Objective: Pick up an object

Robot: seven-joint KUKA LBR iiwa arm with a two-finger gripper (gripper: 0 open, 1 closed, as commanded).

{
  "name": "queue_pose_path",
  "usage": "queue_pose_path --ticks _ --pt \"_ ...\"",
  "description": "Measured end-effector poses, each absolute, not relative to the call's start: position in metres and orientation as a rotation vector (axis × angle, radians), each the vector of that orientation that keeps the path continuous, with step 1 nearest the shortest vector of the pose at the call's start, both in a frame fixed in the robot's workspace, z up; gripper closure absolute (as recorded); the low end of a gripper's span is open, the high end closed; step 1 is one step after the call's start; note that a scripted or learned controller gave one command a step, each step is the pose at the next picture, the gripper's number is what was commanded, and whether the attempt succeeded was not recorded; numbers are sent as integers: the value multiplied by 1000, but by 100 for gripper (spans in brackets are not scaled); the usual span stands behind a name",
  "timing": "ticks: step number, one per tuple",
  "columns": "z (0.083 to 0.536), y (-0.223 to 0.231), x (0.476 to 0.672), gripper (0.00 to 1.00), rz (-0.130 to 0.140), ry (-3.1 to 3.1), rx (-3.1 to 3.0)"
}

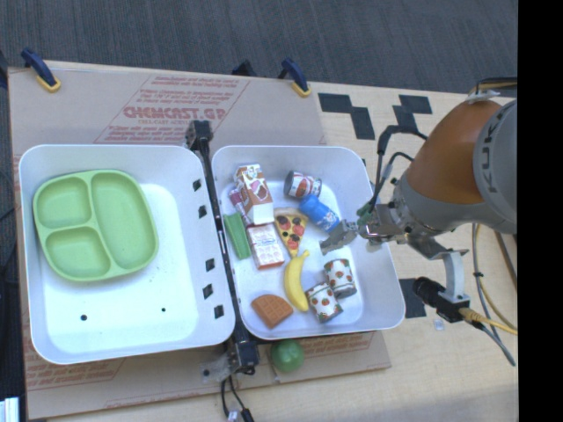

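Blue can, lying tilted in the right bin, upper middle, just left of the gripper. Gripper: hovering, fingers apparently spread, nothing between them. Risk: round can rolls from a closing pinch. Crowding: red can touching above, pizza slice beside, spotted cups and banana below. Left bin: green tray.

Dark grey carpet — wooden bench, 2 blue clamps.
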State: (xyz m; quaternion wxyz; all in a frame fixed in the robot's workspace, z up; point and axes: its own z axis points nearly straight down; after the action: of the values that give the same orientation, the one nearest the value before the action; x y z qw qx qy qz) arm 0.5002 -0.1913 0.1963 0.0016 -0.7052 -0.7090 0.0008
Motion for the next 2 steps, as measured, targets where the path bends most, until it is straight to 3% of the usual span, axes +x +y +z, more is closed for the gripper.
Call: queue_pose_path --ticks 1,2 --pt "95 -158 547 0 -3 -2230 -2216" --pt "105 -158 547 100 1 -2234 -2210"
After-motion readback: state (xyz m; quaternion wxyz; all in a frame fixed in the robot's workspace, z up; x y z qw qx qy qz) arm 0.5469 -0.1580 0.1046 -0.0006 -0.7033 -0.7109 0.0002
